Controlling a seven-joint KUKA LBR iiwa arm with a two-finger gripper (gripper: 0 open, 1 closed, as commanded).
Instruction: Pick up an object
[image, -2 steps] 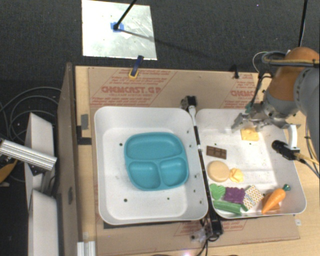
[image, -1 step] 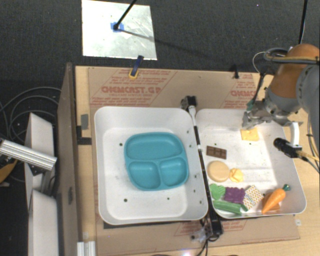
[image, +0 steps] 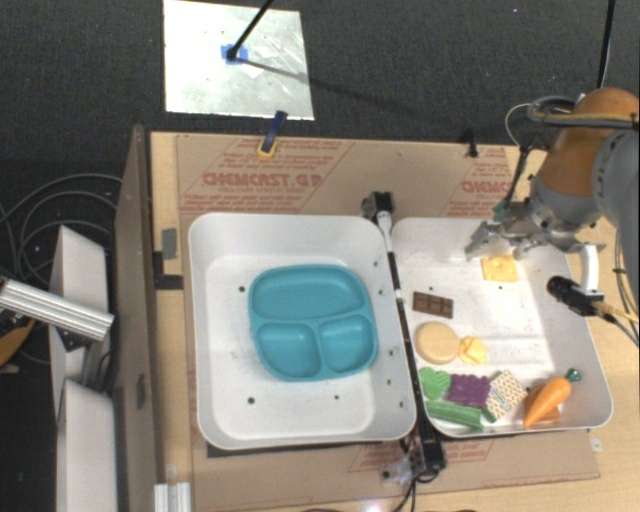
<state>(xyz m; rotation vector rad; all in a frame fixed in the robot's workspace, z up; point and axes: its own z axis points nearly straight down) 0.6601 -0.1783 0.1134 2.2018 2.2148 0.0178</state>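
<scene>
The right bin (image: 520, 325) holds several toy foods. A yellow square cracker (image: 499, 268) lies near its back, a brown chocolate bar (image: 433, 304) and a round beige cookie (image: 436, 342) sit closer to the divider, and an orange carrot (image: 550, 398) rests in the front right corner. My gripper (image: 503, 243) hangs just behind and above the yellow cracker. Its fingers are spread open and nothing shows between them.
The left bin (image: 220, 260) holds a teal divided plate (image: 312, 320). Along the right bin's front lie green pieces (image: 448, 398), a purple block (image: 468, 389) and a patterned waffle (image: 505, 392). A small yellow piece (image: 473, 350) sits beside the cookie. A black fixture (image: 570, 293) juts over the right rim.
</scene>
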